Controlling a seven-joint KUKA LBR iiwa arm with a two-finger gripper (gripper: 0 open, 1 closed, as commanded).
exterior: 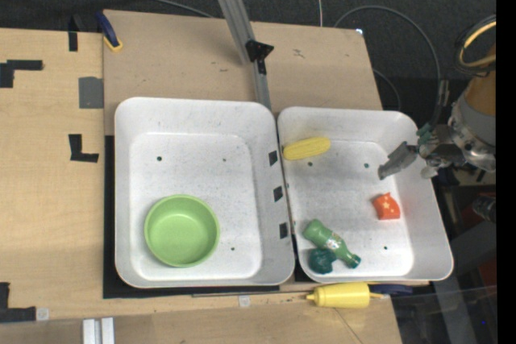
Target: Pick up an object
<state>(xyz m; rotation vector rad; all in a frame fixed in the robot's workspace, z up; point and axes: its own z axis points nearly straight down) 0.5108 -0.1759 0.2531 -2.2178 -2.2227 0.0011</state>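
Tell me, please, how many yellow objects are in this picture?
2. A yellow corn cob lies at the far left of the right bin. A yellow bottle lies on the bench just outside that bin's near edge.

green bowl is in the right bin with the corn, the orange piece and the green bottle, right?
Not quite. The camera view shows the green bowl alone in the left bin, near its front left corner. The corn, the orange piece and the green bottle do lie in the right bin.
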